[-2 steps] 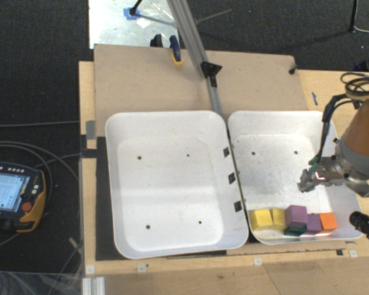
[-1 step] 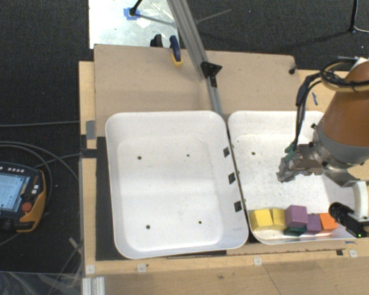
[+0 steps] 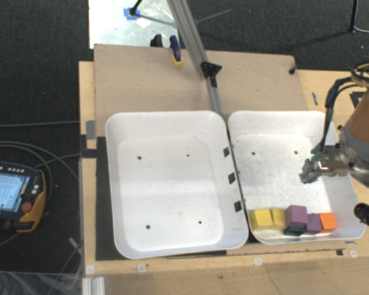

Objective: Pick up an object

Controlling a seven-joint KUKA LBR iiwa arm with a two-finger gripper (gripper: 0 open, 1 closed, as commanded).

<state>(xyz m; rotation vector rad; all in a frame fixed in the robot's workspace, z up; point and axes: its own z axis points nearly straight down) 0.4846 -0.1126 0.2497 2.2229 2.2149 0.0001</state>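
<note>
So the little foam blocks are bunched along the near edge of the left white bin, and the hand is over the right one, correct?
Not quite. The small foam blocks lie along the near edge of the right shallow white bin, not the left one, as the camera view shows. The hand is over the right bin, as you said.

Robotics laboratory. Indicators: a teach pendant [image 3: 12,195] with lit screen and trailing cables on dark carpet, a plywood bench [image 3: 190,72] bearing two white bins [image 3: 172,125], and a slanted metal camera pole [image 3: 190,35].
</note>
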